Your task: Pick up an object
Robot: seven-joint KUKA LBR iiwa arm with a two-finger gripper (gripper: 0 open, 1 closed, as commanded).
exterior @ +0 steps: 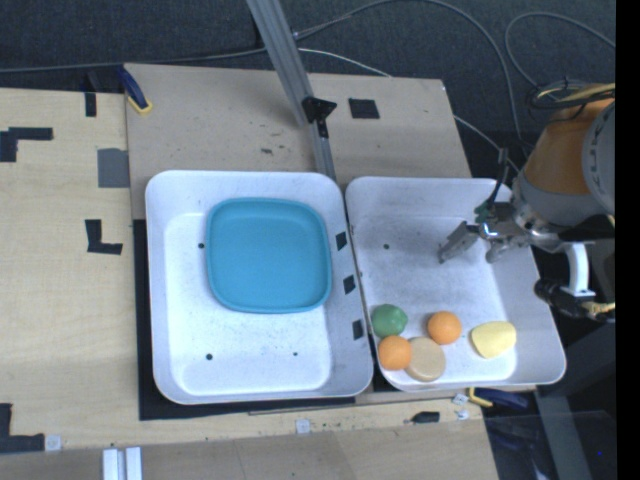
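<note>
objects for picking sit bunched at the near edge of the right bin [400,203]: a green ball [389,319], an orange ball [443,327], a second orange ball [394,352], a tan disc [426,360] and a yellow piece [493,339]. the second orange ball and the tan disc touch; the green ball lies just beside them, and the yellow piece rests a little apart toward the bin's right wall. the left bin [170,268] carries a blue plate [268,254]. both bins rest on a wooden tabletop [60,228]. the jaws [470,242] hang over the bare middle of the right bin, spread apart and gripping nothing, the two fingers splayed left and right. the relation that matters: the whole cluster lies toward the camera-near rim from the jaws, well apart from them, with the first orange ball closest to directly below them in the view. the round pieces have no long axis to align with; the yellow piece looks slightly elongated across the bin. reaching any of them likely calls for a shift toward that near rim before descending.
</note>
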